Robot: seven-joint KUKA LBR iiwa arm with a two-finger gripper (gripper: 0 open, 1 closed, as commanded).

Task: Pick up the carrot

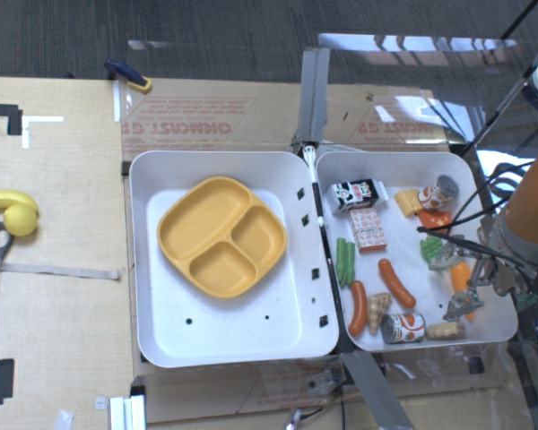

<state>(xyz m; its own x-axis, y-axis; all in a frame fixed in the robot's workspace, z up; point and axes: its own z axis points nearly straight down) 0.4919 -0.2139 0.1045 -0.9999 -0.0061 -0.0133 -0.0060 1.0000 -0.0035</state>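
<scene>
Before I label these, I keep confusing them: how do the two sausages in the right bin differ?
The upper sausage lies slanted, toward the bin's middle; the lower sausage lies nearly straight along the bin, nearer the left wall. The upper sausage looks brighter orange-red, the lower sausage duller and browner. The lower sausage sits just below the green beans. Both are similar in length and lie flat in the right bin.

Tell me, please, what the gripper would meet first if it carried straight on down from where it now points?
Probably the carrot: the gripper hangs over the right bin's right side with the orange piece directly at its tip, green toy beside it. Depth is unclear from this slanted view.
</scene>
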